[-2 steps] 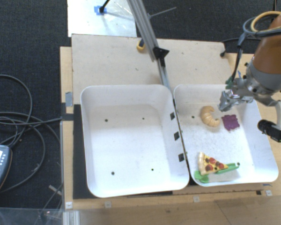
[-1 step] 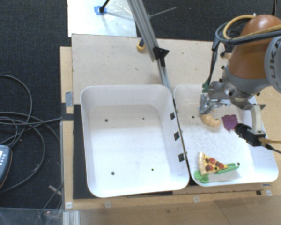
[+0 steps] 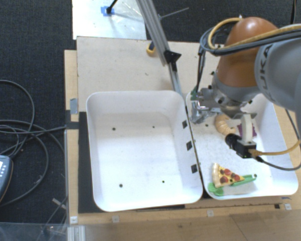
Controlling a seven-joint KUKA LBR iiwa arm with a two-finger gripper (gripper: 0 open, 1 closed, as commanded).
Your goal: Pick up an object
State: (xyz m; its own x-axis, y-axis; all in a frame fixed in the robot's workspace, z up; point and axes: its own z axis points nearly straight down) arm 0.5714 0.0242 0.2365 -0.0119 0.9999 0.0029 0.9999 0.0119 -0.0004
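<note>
From my remote seat, the biggest thing I see is the bench [image 3: 115, 64], its pale board carrying two shallow white bins side by side. The left bin [image 3: 140, 149] sits with its rim touching the right bin [image 3: 281, 179] along a seam marked by small black tabs. The grey arm [image 3: 286, 69] with its orange band [image 3: 243, 51] reaches in from the right and hangs over the upper part of the right bin, cables looping around it. Its wrist covers the jaws, which I place at about [image 3: 226, 117], so I cannot tell whether they are spread, closed or gripping anything. A slanted metal pole [image 3: 155, 29] crosses the bench toward the bins' shared corner. In the right bin, a tan curved object [image 3: 223, 126] peeks out just beneath the wrist, with a purple-and-white item [image 3: 248, 127] beside it, both partly hidden. Near that bin's front edge lies a toy pizza slice [image 3: 224, 175], resting on a green piece [image 3: 238, 183], well apart from the arm.
</note>
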